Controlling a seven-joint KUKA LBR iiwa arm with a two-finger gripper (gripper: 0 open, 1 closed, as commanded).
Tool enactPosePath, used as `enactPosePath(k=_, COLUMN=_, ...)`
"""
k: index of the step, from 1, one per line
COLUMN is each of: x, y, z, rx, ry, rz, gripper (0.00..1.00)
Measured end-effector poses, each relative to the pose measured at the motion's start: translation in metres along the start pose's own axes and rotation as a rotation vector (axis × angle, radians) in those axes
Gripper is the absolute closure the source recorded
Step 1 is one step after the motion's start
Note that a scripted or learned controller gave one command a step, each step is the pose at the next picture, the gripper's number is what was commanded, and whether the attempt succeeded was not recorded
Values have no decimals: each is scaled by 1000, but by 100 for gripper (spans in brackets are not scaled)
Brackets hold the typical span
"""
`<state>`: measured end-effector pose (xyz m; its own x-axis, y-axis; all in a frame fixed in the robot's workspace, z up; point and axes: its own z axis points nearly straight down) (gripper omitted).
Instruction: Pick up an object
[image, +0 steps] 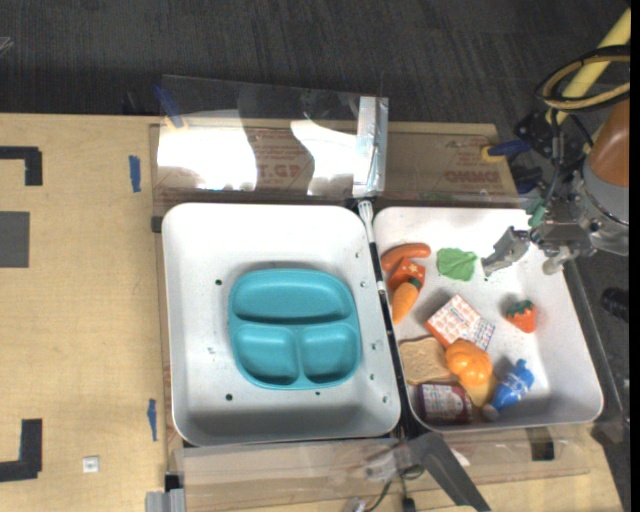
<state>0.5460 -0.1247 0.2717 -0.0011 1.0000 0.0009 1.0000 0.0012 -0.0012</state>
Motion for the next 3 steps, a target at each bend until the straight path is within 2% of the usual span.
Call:
enactPosePath(k=1, x=-8, y=-40, z=135, rx=9, ry=1, rz=3, gripper=0)
enactPosePath(k=2, x=-7, y=-34, z=134, rx=-2, ry=-1, rz=53, gripper=0)
enactPosePath(k=3, x=-1, y=-61, z=179, rx=-17, ry=-2, rz=-136, gripper=0)
